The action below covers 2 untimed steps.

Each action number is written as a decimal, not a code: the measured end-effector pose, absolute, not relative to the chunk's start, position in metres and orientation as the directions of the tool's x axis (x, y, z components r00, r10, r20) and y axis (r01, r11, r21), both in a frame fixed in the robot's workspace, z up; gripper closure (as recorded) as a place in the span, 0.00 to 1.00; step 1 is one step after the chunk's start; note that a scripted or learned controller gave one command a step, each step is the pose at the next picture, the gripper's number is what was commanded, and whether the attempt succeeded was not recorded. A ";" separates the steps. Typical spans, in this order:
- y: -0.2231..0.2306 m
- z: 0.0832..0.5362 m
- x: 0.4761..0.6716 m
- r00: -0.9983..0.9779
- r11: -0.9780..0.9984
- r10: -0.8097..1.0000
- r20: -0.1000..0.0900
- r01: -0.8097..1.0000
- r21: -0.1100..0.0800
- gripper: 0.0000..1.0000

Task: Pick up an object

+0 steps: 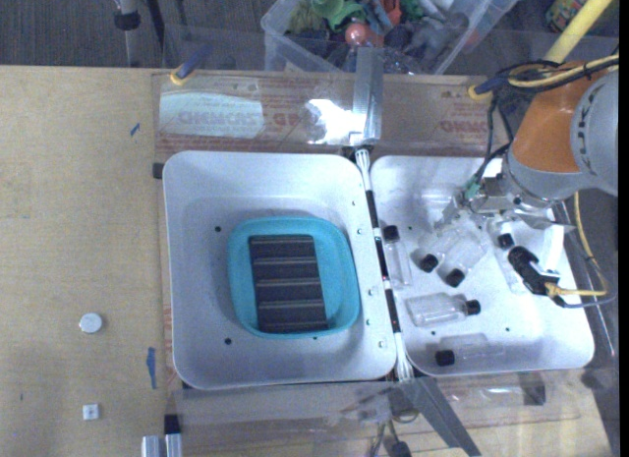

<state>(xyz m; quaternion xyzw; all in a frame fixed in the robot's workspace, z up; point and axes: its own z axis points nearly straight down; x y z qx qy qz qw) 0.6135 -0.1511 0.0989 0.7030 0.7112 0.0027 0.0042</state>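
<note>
Nearest us, on the tan counter [69,199] at view left, lies a tiny pale square [90,411], w/ a small white disc [90,323] just behind it. Next come the two bins, side by side & touching. The left bin [197,209] holds a teal tray [241,258] approx in its middle, w/ a black ribbed block [287,283] lying flat in it. The right bin [550,337] holds the task's things: clear vials [454,252] w/ black caps. A front vial [477,352] lies along the near wall, a second vial [437,308] lies just behind it, and the rest bunch loosely near the bin's middle. They're clear on white, so we can't count them for sure. The tool [475,204] hangs over the right bin's back half, just beyond that bunch, on the arm [550,136] reaching in from view right. We can't tell whether the tool is wide or narrow. Behind the bins a brown board [265,111] lies across the counter's back. Farthest off, beyond the counter, stands a clear tub [285,28] of coloured toys.
</note>
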 end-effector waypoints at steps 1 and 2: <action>-0.124 0.088 0.575 -0.041 0.041 0.999 -0.001 0.999 0.006 0.00; -0.167 0.089 0.525 -0.016 0.016 1.000 0.003 1.000 0.007 0.00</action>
